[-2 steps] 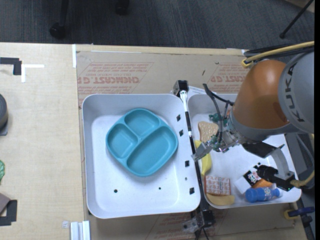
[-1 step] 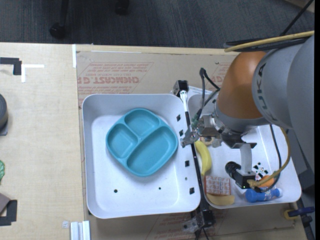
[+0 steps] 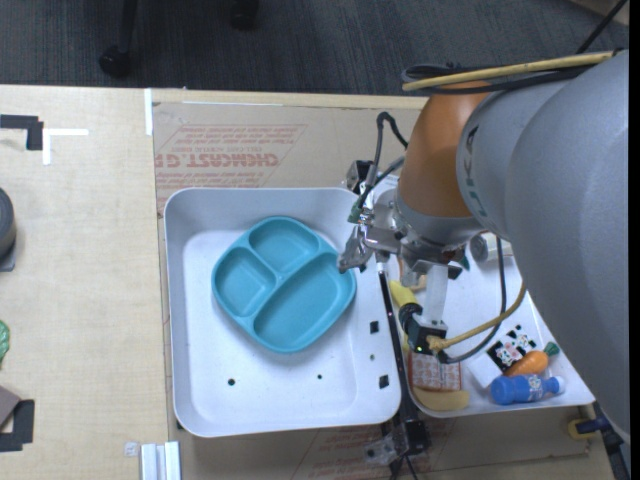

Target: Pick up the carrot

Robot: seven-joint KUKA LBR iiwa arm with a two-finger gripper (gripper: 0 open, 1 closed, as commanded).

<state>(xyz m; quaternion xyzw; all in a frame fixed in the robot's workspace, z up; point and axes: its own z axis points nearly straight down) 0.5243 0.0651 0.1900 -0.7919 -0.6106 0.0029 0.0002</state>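
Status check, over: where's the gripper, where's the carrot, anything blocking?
Gripper over the wall between bins, off the carrot. Carrot lying in right bin, near corner, not picked up. Blue bottle and black-and-white toy crowd it.

Dark carpet [image 3: 300, 28] (chair base [image 3: 114, 62] on it) behind a pale bench [image 3: 80, 268].

The grey arm [image 3: 560, 198] covered most of the right bin [image 3: 476, 380], so only its front corner could be seen. There the carrot [image 3: 530, 361] lay partly hidden behind a blue bottle [image 3: 525, 389]. At the counter's left edge, a dark round thing [image 3: 4, 226] and a green scrap [image 3: 2, 338] were cut off, too little showing to name them.
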